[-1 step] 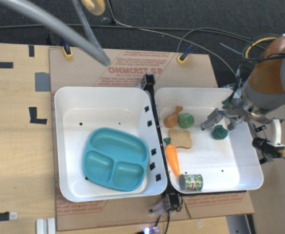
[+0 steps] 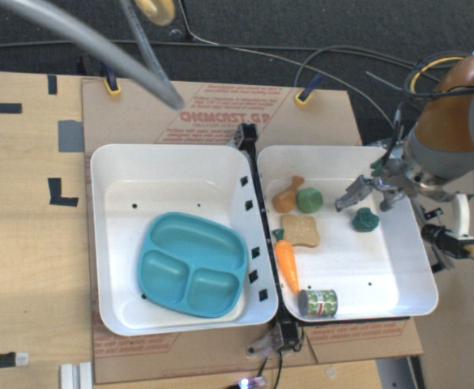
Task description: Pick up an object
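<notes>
Bins [image 2: 107, 168]: two; blue tray [image 2: 193, 264] one; food items six.

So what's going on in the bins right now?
The arm has reached in over the right bin, and its tool hangs with its fingers spread just above a small dark green piece near that bin's far right side. Nothing is between the fingers. The other items lie untouched along the divider: a chicken drumstick, a green ball, a bread slice, a carrot and a can. The left bin holds a teal divided plate.
</notes>
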{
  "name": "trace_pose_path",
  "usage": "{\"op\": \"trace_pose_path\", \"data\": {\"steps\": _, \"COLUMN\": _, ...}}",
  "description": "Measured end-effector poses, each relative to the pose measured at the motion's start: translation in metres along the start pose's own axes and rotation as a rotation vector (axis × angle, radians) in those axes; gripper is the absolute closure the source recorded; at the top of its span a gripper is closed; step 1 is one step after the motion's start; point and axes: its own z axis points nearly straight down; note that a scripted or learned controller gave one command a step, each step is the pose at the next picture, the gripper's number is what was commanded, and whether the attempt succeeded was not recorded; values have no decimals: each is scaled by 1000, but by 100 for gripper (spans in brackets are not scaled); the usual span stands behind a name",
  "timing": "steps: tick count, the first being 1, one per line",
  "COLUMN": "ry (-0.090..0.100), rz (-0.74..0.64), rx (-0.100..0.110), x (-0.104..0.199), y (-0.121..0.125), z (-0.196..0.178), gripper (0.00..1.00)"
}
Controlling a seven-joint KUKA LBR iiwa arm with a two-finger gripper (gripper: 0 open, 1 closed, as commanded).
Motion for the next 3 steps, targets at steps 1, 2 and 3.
{"op": "trace_pose_path", "data": {"steps": 1, "ry": -1, "rz": 1, "rx": 4, "x": -1, "y": -1, "z": 64, "gripper": 0}}
{"op": "trace_pose_path", "data": {"steps": 2, "ry": -2, "rz": 1, "rx": -4, "x": -2, "y": 0, "z": 109, "gripper": 0}}
{"op": "trace_pose_path", "data": {"steps": 3, "ry": -3, "rz": -1, "rx": -8, "x": -1, "y": 2, "z": 97, "gripper": 100}}
